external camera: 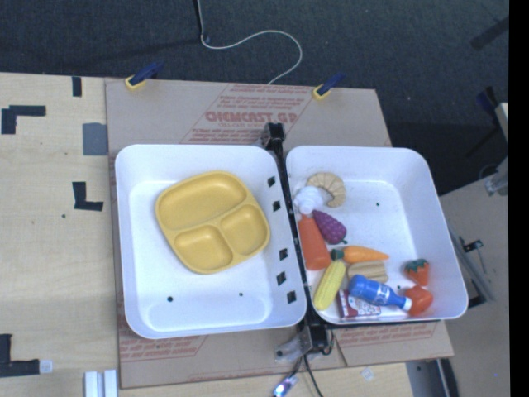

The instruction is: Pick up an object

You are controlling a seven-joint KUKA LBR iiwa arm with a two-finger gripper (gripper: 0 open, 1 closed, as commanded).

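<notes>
The right bin (397, 176) holds a cluster of toy foods along its left and near sides: a tan croissant (328, 186), a white piece (307, 198), purple grapes (331, 226), an orange cylinder (312, 243) and a carrot (361, 255) lying flat. Nearer the front lie a yellow corn cob (329, 284), a blue-and-white bottle (377, 293) on its side, and two red-orange pieces (417, 271) by the right wall. The left bin (140, 304) holds a yellow divided plate (212, 220), upright.

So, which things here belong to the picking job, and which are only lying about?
For the job, all in the right bin: croissant, grapes, carrot, corn, blue bottle, small tomato.

Lying about: yellow divided plate in the left bin, white cable, cardboard sheet.
</notes>
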